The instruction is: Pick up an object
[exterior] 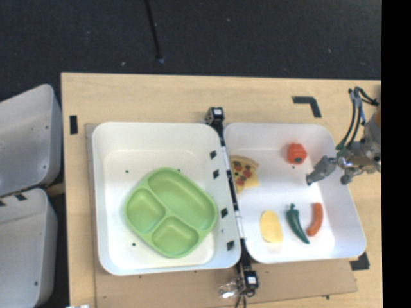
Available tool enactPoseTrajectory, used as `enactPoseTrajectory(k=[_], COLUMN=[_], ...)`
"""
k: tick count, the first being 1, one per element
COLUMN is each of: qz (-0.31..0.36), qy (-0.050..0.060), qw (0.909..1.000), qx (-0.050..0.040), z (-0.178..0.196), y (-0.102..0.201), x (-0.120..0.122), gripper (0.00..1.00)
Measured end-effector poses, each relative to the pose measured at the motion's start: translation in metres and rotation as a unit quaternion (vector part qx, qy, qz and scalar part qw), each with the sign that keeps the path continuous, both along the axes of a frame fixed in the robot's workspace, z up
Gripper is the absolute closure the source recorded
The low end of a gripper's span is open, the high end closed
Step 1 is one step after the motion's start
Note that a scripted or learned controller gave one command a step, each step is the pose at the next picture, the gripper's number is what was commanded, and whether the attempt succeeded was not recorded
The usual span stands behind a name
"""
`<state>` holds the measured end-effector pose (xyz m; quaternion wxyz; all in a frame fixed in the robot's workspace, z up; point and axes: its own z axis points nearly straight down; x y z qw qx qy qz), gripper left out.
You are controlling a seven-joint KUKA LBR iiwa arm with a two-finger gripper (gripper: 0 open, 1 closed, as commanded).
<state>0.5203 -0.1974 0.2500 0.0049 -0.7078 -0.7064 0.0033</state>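
Jaws [329, 172] sit over the right edge of the right bin [257, 133], and from my seat I read them as spread apart with nothing between them: one dark finger [319, 171] juts leftward over the white floor, the other lies back near the wrist. Nothing is lifted yet, so I judge the pick as barely begun.

All five candidates lie on the floor of the right bin. A small red-orange tomato-like piece [295, 153] is nearest, just left of and slightly above the jaws. Below them, an orange-red sausage-shaped piece [314, 219] and a green pepper [297, 223] lie side by side, close but, as far as I can tell, not touching. A yellow oval piece [271, 227] rests to the pepper's left, and a pizza slice [244, 172] lies against the divider side of the bin.

The left bin [103, 140] carries a green compartment tray [170, 212], which plays no part so far.

What is left, in my judgement, is everything that counts: choosing one item, descending onto it, closing and lifting it off the worktop [160, 95].
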Motion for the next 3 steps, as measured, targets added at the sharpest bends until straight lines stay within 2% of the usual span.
enactPoseTrajectory(k=[1, 2, 3], qz=[0.002, 0.001, 0.0], qy=[-0.006, -0.005, -0.004], qw=[1.0, 1.0, 1.0], qx=[-0.0017, -0.0018, -0.0015], z=[0.007, -0.039, -0.087], y=[0.0, -0.008, -0.004], x=[0.002, -0.001, 0.007], gripper=[0.0, 0.0, 0.0])
